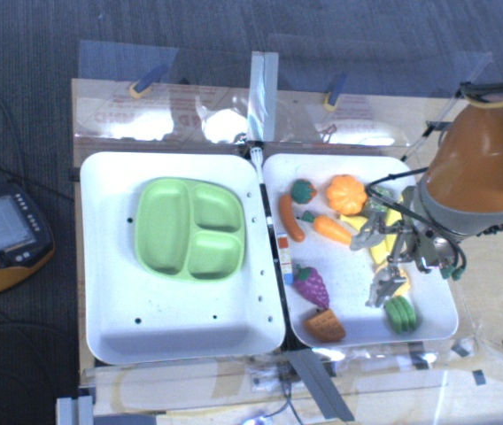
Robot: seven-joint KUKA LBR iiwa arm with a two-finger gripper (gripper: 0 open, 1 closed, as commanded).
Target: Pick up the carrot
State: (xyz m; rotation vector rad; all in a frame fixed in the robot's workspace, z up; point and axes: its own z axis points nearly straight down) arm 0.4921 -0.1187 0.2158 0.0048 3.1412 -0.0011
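The carrot (331, 228), orange with a green stub at its left end, lies slanted in the upper middle of the right bin (358, 277). My gripper (377, 259) hovers just right of and below it, over a yellow item (384, 235). Its two metal fingers (367, 233) are spread apart, one close to the carrot's right tip and the other pointing toward the bin's front. The gripper is open and nothing shows between the fingers.
Around the carrot lie an orange fruit (346, 194), a red-brown sausage (290, 217), a small green-topped piece (302, 190), purple grapes (311, 283), a brown-orange piece (325, 327) and a green vegetable (400, 314). The left bin (110, 317) holds a green divided plate (189, 228).
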